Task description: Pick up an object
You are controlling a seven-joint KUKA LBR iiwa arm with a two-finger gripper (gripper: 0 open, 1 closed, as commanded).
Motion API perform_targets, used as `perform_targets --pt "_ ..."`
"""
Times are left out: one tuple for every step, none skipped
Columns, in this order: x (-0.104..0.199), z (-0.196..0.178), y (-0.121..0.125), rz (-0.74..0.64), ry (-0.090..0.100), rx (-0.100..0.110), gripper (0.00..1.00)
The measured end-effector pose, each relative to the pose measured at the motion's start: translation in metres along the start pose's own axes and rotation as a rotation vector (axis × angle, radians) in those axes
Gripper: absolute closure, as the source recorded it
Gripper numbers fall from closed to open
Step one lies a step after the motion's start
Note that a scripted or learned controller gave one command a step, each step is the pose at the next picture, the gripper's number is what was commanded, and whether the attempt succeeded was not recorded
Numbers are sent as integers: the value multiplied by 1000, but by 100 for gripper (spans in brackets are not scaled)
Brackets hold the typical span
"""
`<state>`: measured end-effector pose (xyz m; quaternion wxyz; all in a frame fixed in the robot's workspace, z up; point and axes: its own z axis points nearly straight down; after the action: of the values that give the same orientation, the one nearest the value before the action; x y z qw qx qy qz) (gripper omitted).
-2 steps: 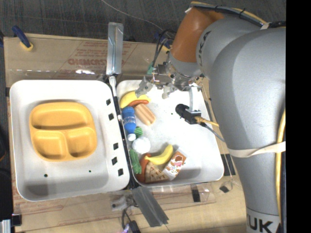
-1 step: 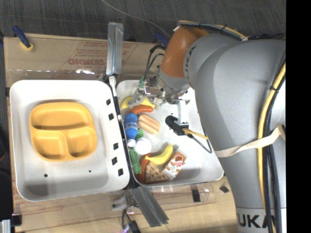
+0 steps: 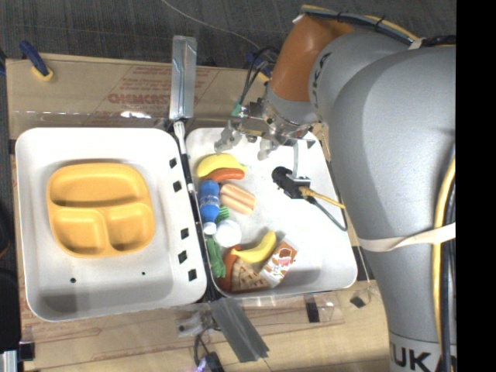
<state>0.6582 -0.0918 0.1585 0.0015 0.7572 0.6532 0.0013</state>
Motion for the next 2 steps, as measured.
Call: perform_targets --pt "-20 69 0 -110 1 12 0" --pt "-18 57 1 -115 1 12 100"
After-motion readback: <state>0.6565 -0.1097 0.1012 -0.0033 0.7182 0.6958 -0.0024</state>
